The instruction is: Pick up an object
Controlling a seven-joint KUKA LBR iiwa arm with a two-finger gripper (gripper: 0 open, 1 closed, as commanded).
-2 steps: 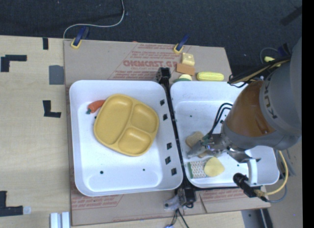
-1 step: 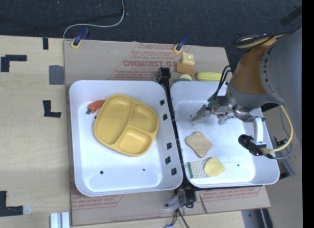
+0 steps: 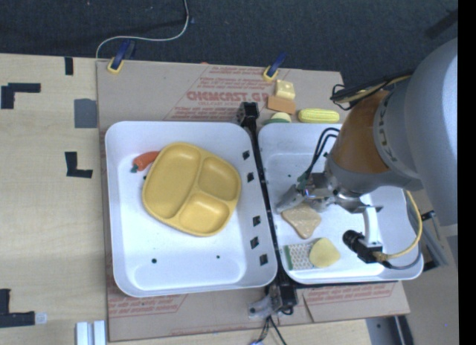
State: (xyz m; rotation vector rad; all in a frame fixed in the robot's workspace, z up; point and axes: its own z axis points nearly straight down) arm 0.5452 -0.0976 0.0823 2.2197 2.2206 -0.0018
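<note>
Across the right of the frame, the arm (image 3: 416,135) reaches over the right bin (image 3: 401,273), on the worktop (image 3: 44,187). Left bin (image 3: 123,210) holds a yellow divided plate (image 3: 192,187) and an orange item (image 3: 145,159). Tool (image 3: 309,195) sits low over a tan wedge (image 3: 301,222), just beside it; its open or closed state cannot be determined. A yellow round piece (image 3: 325,252) lies near. Risk: the flat wedge may slide, causing a missed grasp.

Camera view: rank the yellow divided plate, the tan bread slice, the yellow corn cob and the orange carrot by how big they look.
1. Yellow divided plate, largest by far.
2. Tan bread slice.
3. Yellow corn cob.
The orange carrot is partly hidden behind the plate, so I can't fairly rank it against the corn.
</note>
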